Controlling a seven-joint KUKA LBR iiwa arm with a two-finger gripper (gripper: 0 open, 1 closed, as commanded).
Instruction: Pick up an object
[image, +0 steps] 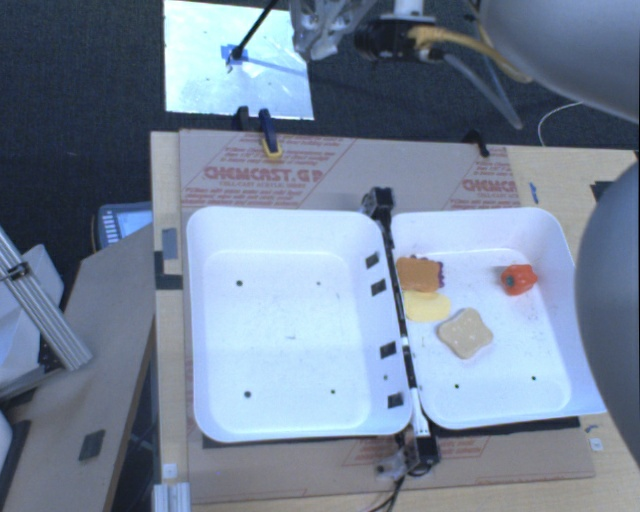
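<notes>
Gripper (325, 35): high at top edge, beyond the bins; finger state cannot be told.
Toast slice (465, 333): right bin (545, 395), far below gripper.
Orange-red piece (518, 280): same bin, below-right of gripper.

One fixed camera looks down at a slant on both white bins (300, 225).

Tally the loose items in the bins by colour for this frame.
Orange-brown: 1, waffle-like piece
Yellow: 1, flat piece
Tan: 1, toast slice
Red-orange: 1, small item
Total: 4, all in the right bin
</notes>
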